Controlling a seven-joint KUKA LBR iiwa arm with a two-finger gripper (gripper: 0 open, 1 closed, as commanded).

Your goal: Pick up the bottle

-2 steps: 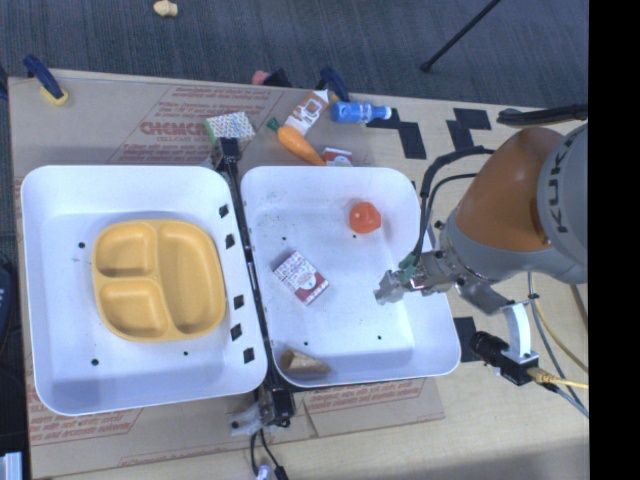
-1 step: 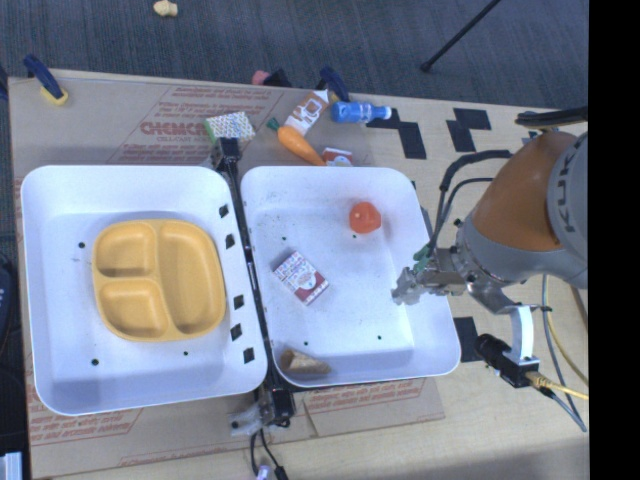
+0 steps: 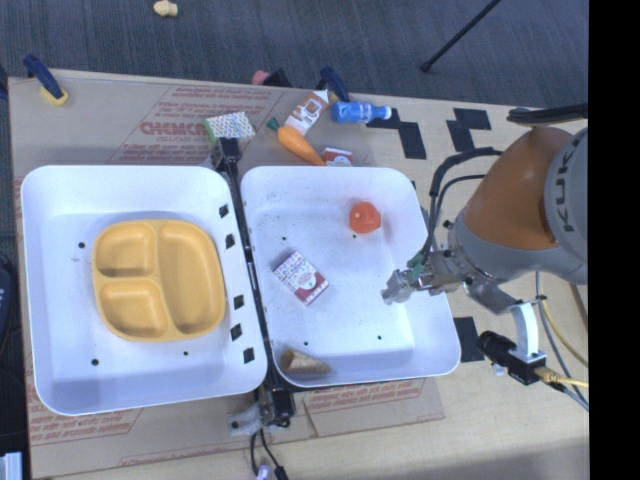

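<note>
- Over the right-hand shallow white plastic bin (image 3: 262,268), in the camera view, the grey two-finger gripper (image 3: 398,286) hangs near the bin's right wall, at the end of the grey arm with its orange band (image 3: 510,200) reaching in from the right.
- Whether its fingers are spread or closed I cannot tell; they are small and blurred at this size, and nothing can be made out between them.
- Outside both bins, on the cardboard-covered bench (image 3: 150,128) behind the right bin's far rim, lies the small blue plastic bottle (image 3: 358,113), on its side and well apart from the gripper.
- Judged from that, the task is barely begun: the bottle is untouched, and reaching it, closing on it and lifting it are all left to do.
- Just beside the bottle lie a white and orange tube-like container (image 3: 306,114), an orange carrot-shaped toy (image 3: 299,145) and a small red and white packet (image 3: 337,155), so the approach looks crowded.
- Inside the right bin sit a round red toy fruit (image 3: 364,218), a small red and white patterned carton (image 3: 301,277) near the middle, and a brownish wedge-shaped object (image 3: 303,364) at the near rim.
- Inside the left white bin (image 3: 40,268) rests a yellow three-compartment plastic tray (image 3: 158,278).
- Around the bench, a blue and yellow clamp (image 3: 45,81) grips its far left edge, a green patterned square (image 3: 229,126) lies near the bins' joint, and black tape marks (image 3: 405,133) show on its right side.
- Beyond the bench lies dark grey carpet (image 3: 300,18), with a small yellow object (image 3: 165,8) on it and a thin black stand leg (image 3: 480,18) crossing it at a slant.
</note>
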